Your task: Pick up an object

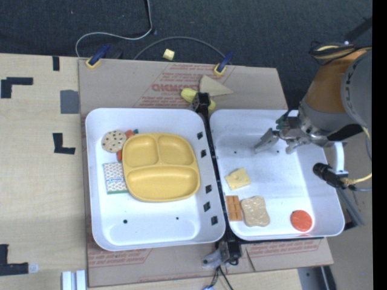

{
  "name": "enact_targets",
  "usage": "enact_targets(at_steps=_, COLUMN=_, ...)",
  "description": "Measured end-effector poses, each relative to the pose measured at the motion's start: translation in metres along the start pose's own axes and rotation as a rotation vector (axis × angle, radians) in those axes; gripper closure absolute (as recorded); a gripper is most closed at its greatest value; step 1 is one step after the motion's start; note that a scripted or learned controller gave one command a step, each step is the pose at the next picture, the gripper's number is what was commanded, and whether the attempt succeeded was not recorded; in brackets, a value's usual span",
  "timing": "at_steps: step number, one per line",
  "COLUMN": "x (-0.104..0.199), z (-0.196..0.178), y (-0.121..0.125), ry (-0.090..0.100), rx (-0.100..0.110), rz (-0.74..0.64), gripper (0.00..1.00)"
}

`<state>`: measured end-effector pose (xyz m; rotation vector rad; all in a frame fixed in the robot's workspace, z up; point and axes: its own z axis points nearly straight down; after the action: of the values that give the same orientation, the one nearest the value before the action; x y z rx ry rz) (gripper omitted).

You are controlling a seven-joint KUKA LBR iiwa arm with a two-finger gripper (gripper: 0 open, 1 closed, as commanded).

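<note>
The job has barely begun. The gripper hangs over the right bin near its 12 o'clock edge, its fingers spread apart with nothing between them. The cheese lies near the middle, the bread and cracker sit at 7 o'clock, and the red disc at 5 o'clock. All still wait for a grab.

one fixed overhead camera looks down slantwise on both bins.
</note>
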<state>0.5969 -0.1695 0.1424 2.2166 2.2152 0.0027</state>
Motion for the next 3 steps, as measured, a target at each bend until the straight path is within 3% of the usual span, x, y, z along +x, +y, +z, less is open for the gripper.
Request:
enact_targets(at_steps=1, x=0.072, z=0.054, y=-0.016, ry=0.007, rx=0.013, rz=-0.006, gripper=0.00)
enact_targets(at_steps=2, x=-0.023, z=0.052, y=-0.074, ry=0.001, rx=0.006, rz=0.007, gripper=0.00)
enact_targets(at_steps=3, x=0.051, z=0.054, y=-0.089, ry=-0.002, rx=-0.002, rz=-0.003, gripper=0.00)
